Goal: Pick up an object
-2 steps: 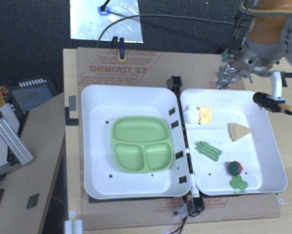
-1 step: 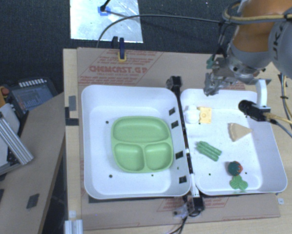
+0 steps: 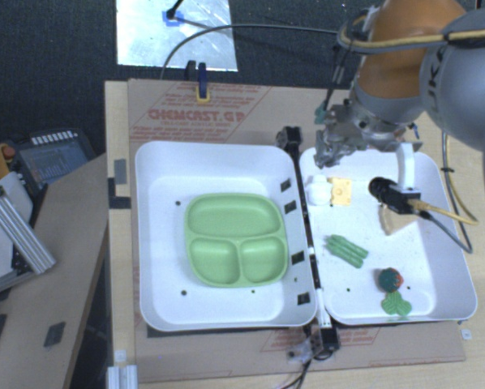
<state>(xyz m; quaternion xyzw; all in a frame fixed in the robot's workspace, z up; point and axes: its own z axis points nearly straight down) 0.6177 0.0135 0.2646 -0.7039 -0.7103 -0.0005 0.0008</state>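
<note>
My gripper hangs over the far left corner of the right bin, just above a small white piece and a yellow cheese-like piece. Nothing shows between its fingers. Further forward in that bin lie green bean pods, a red and green strawberry-like toy and a green leafy piece. A tan wedge lies to the right, partly under a black cylinder on the arm.
The left bin holds a green divided plate. A black clip divider runs between the bins. Cables and the arm's grey and orange body loom over the right bin's back.
</note>
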